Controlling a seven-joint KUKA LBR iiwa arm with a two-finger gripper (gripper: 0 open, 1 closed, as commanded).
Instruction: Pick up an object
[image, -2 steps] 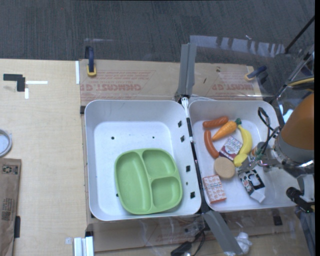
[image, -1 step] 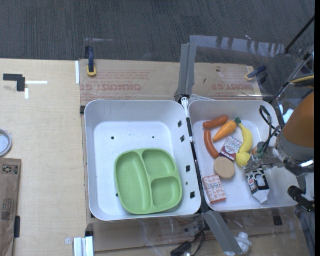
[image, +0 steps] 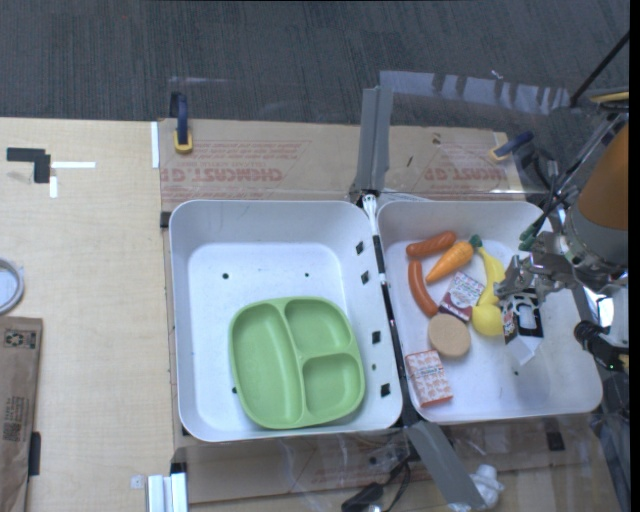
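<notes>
The right bin (image: 560, 400) holds several small items. Two red sausages (image: 423, 285) lie at its back left beside an orange carrot (image: 450, 260). A yellow banana (image: 490, 270) runs down to a yellow lemon (image: 487, 319). A red-and-white packet (image: 463, 295), a tan round biscuit (image: 450, 336) and a small red box (image: 428, 378) sit toward the front. A black-and-white packet (image: 524, 320) lies right of the lemon. My gripper (image: 519, 277) hangs over the bin's right half, just right of the banana and above the black-and-white packet.
The left bin (image: 200, 250) holds a green divided plate (image: 297, 360). A grey divider (image: 372, 150) stands between the bins at the back. A blue clamp (image: 181, 125) sits behind the left bin.
</notes>
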